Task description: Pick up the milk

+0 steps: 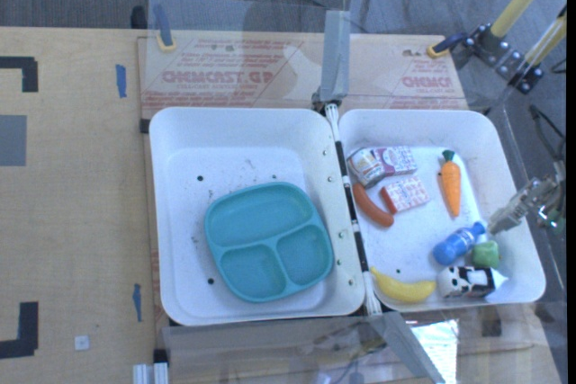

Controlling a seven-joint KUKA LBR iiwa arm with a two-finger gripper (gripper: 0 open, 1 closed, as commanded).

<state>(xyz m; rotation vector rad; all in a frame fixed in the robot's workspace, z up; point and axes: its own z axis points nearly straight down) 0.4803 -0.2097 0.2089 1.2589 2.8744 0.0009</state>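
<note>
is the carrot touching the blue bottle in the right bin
Apart. The camera view shows bare white bin floor between the carrot, upright near the top, and the blue bottle lying lower down.

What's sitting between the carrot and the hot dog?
In the camera view, a small red-and-white carton lies between the carrot and the hot dog, on the right bin's floor.

The two bins (pixel 241 132) are white, the divided plate (pixel 268 240) is teal, the carrot (pixel 450 182) is orange with green top, the banana (pixel 402 287) is yellow, the bottle (pixel 457 243) is blue, and the milk carton (pixel 465 281) has black-and-white cow patches.
</note>
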